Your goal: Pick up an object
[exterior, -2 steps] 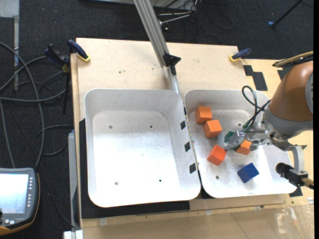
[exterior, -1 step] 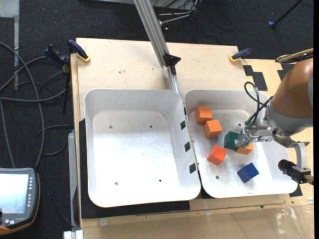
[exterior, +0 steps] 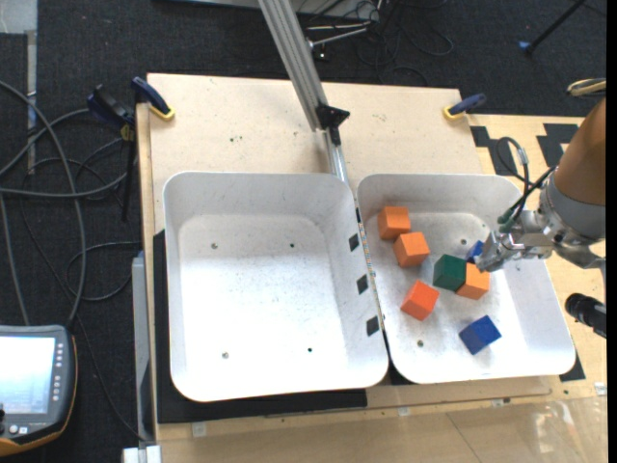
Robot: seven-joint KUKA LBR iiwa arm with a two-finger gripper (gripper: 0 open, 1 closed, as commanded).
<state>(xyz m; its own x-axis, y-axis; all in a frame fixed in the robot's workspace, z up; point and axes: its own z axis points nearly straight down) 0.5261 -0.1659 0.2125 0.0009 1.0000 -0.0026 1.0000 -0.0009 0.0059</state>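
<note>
Gripper (exterior: 487,257) low in right bin (exterior: 540,355), beside orange block (exterior: 473,283), grip state unclear

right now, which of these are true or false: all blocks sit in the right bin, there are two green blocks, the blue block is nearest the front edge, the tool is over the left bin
1. All the blocks sit in the right bin. True.
2. There are two green blocks. False: there is one green block; the rest are orange or blue.
3. The blue block lies nearest the bin's front edge. True.
4. The tool is over the left bin. False: it is over the right bin, by the green block and an orange block.
</note>
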